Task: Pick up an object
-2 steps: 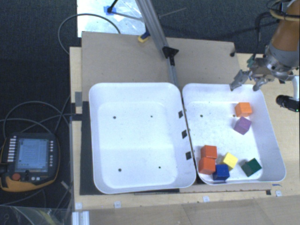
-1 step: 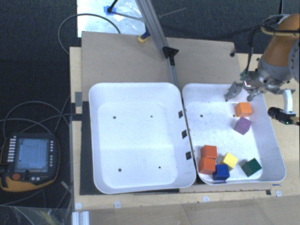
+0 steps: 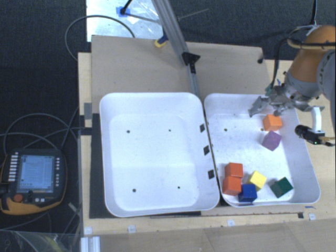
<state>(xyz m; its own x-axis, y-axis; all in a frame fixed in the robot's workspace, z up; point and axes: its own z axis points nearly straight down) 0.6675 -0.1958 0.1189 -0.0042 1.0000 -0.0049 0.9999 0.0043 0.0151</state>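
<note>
Orange cube (image 3: 272, 122) by right bin's far edge, purple cube (image 3: 271, 140) just nearer, two orange blocks (image 3: 232, 178), yellow cube (image 3: 258, 179), blue cube (image 3: 248, 192), green cube (image 3: 281, 187) along near edge.

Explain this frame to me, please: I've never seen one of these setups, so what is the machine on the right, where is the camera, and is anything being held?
The camera is fixed above a bench, looking down at a slant. The grey and orange machine is a robot arm reaching in from the right; its gripper hangs over the far end of the right bin. That bin holds small blocks: an orange block and a purple block near the gripper, then two more orange ones, a yellow, a blue and a green one at the near end. Nothing visibly sits between the fingers. The left bin lies beside it. The handheld controller lies left of the bench.
</note>
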